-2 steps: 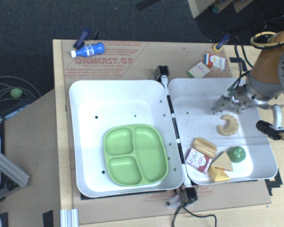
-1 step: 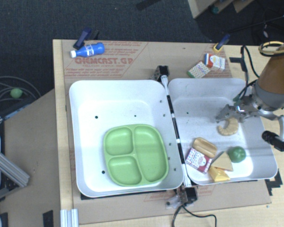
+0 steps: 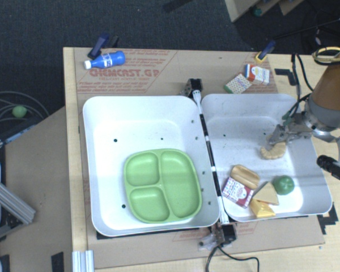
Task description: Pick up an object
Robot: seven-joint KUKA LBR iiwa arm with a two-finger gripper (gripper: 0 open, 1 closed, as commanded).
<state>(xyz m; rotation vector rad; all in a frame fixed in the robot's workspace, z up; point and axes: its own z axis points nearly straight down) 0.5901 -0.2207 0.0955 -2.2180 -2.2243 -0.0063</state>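
1. In the camera view the bench (image 3: 136,67) carries two shallow white bins side by side: the left bin (image 3: 102,123) and the right bin (image 3: 238,106).
2. The left bin holds a green divided plate (image 3: 161,185), lying flat toward the bin's near edge, with three compartments.
3. The grey arm (image 3: 328,103) reaches in from the bench's right edge, and the tool (image 3: 282,135) hangs low over the right bin's middle, close to that bin's right wall.
4. A pale tan object (image 3: 273,151), the nearest task thing, lies on the right bin's floor just below the tool's tip; whether they touch cannot be told.
5. Whether the tool is clenched or released cannot be told.
6. Near the right bin's near edge lies a cluster: a tan bun-like item (image 3: 245,176), a red and white packet (image 3: 237,192) touching it, a yellow wedge (image 3: 264,202), and a green ball (image 3: 283,185) just beside the wedge.
7. At the bench's far edge a blue and white bottle (image 3: 105,60) lies on its side near the far-left corner, and small printed cartons (image 3: 248,79) sit beyond the right bin.
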